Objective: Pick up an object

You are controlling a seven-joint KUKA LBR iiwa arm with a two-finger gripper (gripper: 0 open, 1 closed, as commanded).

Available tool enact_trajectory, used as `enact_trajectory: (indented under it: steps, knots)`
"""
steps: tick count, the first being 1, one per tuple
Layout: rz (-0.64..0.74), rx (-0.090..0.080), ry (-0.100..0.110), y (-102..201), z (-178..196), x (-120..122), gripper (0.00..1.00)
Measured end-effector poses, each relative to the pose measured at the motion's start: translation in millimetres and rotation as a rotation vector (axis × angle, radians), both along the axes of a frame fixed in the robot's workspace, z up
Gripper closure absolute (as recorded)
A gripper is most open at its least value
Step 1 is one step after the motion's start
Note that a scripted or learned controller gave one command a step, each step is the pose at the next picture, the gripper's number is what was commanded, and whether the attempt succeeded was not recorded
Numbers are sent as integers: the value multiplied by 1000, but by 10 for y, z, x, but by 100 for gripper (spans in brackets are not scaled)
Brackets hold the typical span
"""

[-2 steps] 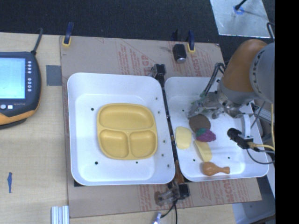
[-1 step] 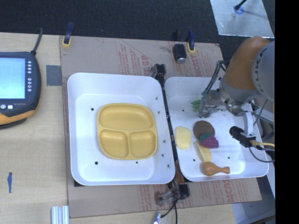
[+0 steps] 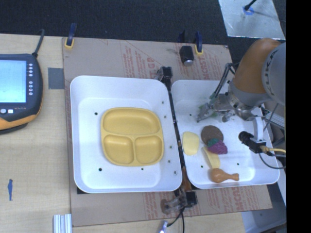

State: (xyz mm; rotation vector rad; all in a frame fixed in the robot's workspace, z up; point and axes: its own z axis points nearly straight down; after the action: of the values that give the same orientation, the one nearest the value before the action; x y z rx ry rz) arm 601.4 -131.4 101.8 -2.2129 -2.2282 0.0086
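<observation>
Slanted overhead look at a bench (image 3: pixel 29 178) bearing two shallow white bins side by side. Over the upper part of the right bin (image 3: pixel 255 169), a grey arm (image 3: pixel 255 69) with an orange band, reaching in from the right and ending in a metal gripper (image 3: pixel 213 111); impossible to tell whether clenched or released, and nothing visibly grasped. Nearest candidate for pickup: a brown rounded piece (image 3: pixel 211 131), just below the gripper in the view, near but apart, roughly round with no marked long axis. Touching its lower right side, a magenta lump (image 3: pixel 218 148) with a bit of green. Left of these, near the bin's left wall, a pale yellow piece (image 3: pixel 191 143), long axis running up and down the view. Below the magenta lump, a short yellow stick (image 3: pixel 212 159), tilted, and beneath it an orange-brown drumstick-shaped toy (image 3: pixel 223 176), lying left to right by the bin's lower rim. Judged from this layout: a short shift down the view and a descent needed to reach the brown piece, with the magenta lump crowding one side and likely to be nudged. In the left bin (image 3: pixel 85 110), well apart from the gripper, a yellow divided plate (image 3: pixel 132 135) with three compartments. At the bench's far left, a handheld control pendant (image 3: pixel 17 91) with a screen.
</observation>
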Motion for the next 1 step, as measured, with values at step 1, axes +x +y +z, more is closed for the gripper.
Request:
enact_trajectory:
  steps: [1]
  knots:
    - [-2,3,0,32,-105,-507,0]
